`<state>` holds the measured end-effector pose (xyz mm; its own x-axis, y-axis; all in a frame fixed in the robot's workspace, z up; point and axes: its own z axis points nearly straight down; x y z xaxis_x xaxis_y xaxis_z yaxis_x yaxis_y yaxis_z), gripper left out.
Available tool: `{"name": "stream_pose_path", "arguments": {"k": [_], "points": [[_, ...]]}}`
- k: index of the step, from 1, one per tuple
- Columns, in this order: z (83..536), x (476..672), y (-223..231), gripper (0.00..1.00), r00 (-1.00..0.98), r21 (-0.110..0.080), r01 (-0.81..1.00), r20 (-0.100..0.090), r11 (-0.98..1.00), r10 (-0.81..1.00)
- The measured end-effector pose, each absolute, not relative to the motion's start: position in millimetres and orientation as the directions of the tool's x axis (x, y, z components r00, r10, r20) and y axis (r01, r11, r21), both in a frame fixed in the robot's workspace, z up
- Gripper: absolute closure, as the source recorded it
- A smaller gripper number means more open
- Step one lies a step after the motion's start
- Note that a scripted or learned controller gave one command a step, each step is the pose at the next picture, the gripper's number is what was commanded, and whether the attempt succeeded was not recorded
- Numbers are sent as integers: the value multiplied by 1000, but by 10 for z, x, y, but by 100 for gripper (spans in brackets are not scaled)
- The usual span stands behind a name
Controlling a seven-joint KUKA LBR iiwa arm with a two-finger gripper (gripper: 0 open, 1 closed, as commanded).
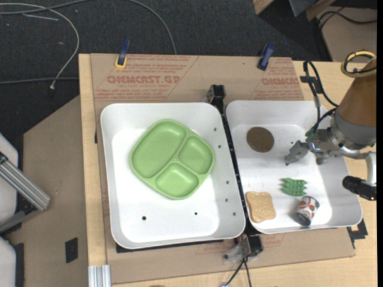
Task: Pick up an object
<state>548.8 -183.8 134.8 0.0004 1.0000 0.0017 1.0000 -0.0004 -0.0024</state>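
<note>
Now my gripper (297,154) near the right bin's (275,111) right edge, jaws open, nothing held.

- Look at the brown cardboard sheet (179,70) lying under both bins: along its far edge, at about 11 o'clock from the green plate, you can read red print, "CHEMCAST GP".
- At about 1 o'clock, past the right bin, you'll see the same red print again on the cardboard; its letters are partly cut off and too blurred to read whole.
- The small can (306,210) at 5 o'clock in the right bin carries a red and white label; you cannot make out its wording.
</note>
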Motion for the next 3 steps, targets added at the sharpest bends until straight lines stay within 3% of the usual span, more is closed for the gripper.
{"name": "stream_pose_path", "arguments": {"k": [1, 2, 3], "points": [[824, 5484, -1830, 0, 0, -5, 1000, 3, 0, 1000], [961, 5497, -1833, 100, 0, 0, 1000, 1, 0, 1000], [1586, 5464, -1802, 100, -1, 5, 1000, -2, 1, 1000]]}}
